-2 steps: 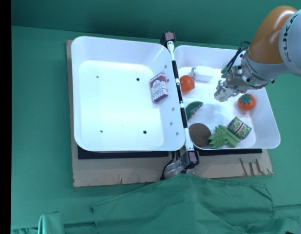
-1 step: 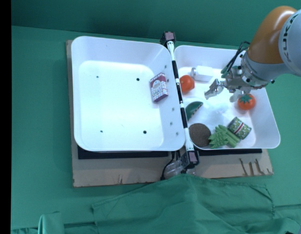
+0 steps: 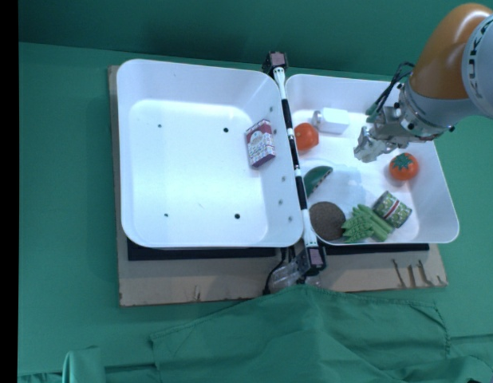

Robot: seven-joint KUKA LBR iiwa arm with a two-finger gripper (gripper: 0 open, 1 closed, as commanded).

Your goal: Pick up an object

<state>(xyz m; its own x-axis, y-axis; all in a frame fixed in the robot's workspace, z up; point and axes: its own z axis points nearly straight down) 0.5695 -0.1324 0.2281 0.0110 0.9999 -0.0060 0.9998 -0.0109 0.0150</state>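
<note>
The gripper (image 3: pixel 368 152) hung over the right bin (image 3: pixel 442 206) — nothing visible between its fingers, their spread unclear. The tomato (image 3: pixel 404 167) lay just right of it; a tin (image 3: pixel 392 208), green bundle (image 3: pixel 366 223) and brown disc (image 3: pixel 327 218) sat below.

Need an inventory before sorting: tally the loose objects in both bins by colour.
Red-orange: 3 (patterned red box, orange ball, stemmed tomato)
Green: 3 (watermelon slice, leafy bunch, labelled can)
White: 1 (block)
Brown: 1 (disc)
Total: 8
</note>
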